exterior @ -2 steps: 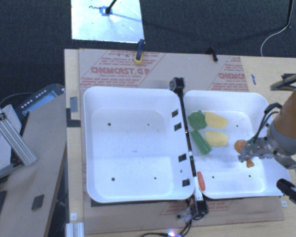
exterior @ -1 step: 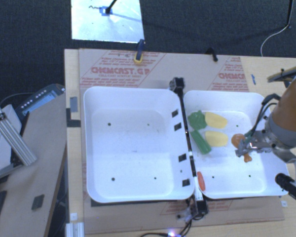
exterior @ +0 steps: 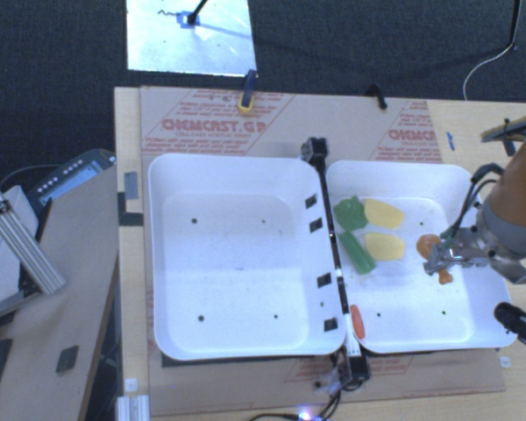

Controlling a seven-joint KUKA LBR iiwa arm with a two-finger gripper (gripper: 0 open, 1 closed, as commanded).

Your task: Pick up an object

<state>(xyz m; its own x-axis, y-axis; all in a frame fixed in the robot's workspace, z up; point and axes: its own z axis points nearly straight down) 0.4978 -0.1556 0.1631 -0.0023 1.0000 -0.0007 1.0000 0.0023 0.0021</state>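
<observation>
Look at the right bin (exterior: 394, 336); everything sits in it. Your gripper (exterior: 441, 266) is low over its right side, right at a small orange thing (exterior: 429, 246). You cannot tell if that orange thing is held. Toward the bin's left wall lie a green block (exterior: 350, 213) and a long green piece (exterior: 358, 253). Two yellow pieces (exterior: 383, 213) lie between those and the gripper. A small red piece (exterior: 357, 321) rests on the bin's left rim, near the front.

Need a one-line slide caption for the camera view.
KUKA arm's claw down in the right bin at an orange object, beside green and yellow pieces.
</observation>
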